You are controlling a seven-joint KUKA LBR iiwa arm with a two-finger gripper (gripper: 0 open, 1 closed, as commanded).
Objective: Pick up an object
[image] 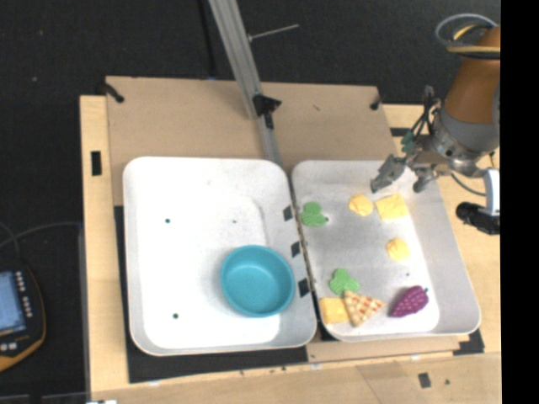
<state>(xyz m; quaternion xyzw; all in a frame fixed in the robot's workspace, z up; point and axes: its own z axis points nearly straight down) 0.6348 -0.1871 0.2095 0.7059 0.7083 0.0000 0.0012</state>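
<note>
A tan bench [185, 120] is bearing two white bins; the gripper [405, 175] is hovering with fingers spread over the right bin's [438, 259] upper edge, just above a yellow block [391, 206].

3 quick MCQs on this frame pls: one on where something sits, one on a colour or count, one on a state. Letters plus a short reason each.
1. Where is the blue bowl?
A. In the left bin
B. In the right bin
C. On the bench outside the bins

2. What colour is the bunch of grapes?
A. Green
B. Purple
C. Orange

3. How do the gripper's fingers stand?
A. Shut on a yellow piece
B. Shut on the bowl
C. Open, with nothing between them

Answers:
1. A: the bowl sits in the lower right part of the left bin, close to the wall shared with the right bin.
2. B: the grapes are purple, lying in the right bin's near right corner.
3. C: the fingers are spread apart above the far edge of the right bin, with the yellow block lying below them, not between them.
</note>
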